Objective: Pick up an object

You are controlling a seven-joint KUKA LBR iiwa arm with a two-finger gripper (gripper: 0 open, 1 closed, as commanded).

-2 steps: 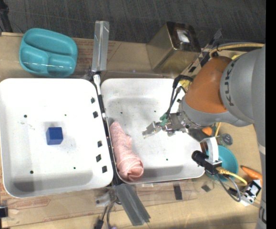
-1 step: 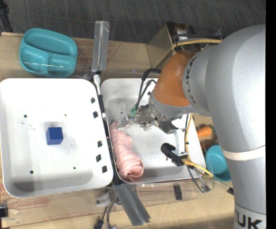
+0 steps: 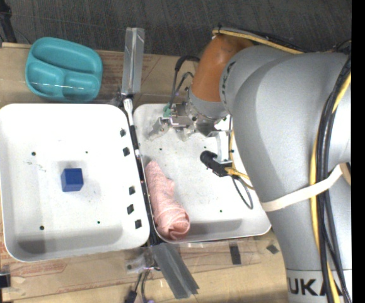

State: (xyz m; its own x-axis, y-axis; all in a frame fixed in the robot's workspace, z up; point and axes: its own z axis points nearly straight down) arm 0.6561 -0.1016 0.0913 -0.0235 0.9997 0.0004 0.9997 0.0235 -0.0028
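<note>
A small blue cube (image 3: pixel 72 179) lies in the left bin (image 3: pixel 18 125), left of its middle. A pink rolled cloth (image 3: pixel 164 201) lies along the left wall of the right bin (image 3: pixel 195 229), reaching to its near corner. My gripper (image 3: pixel 169 122) is low over the far left corner of the right bin, above the cloth's far end and apart from it. The grey arm with its orange band (image 3: pixel 210 68) covers the right half of that bin.
A teal plastic dish (image 3: pixel 63 68) rests on the bench beyond the left bin. A black cable clip (image 3: pixel 215 163) hangs off the arm over the right bin's middle. A row of black clips (image 3: pixel 132 169) runs between the bins.
</note>
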